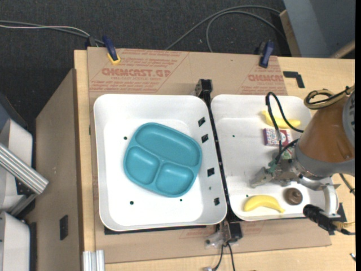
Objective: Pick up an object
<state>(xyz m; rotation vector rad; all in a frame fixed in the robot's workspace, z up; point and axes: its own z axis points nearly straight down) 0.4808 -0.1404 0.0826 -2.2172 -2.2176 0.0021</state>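
The right bin (242, 123) holds a yellow banana (263, 204) near its front edge. Just right of it sits a small brown round piece (293, 195). At the back lie a purple and white packet (276, 136) and another yellow item (277, 119). My gripper (260, 178) is low over the right bin's middle, pointing left, just above and behind the banana. Nothing shows in its grasp. The grey arm with its orange band (327, 137) covers the bin's right side.
A teal divided plate (162, 159) lies in the left bin (104, 151). A black divider with clips (213, 151) runs between the bins. A black cable (276, 117) loops over the back of the right bin. Clamps (112, 52) hold the cardboard at the back.
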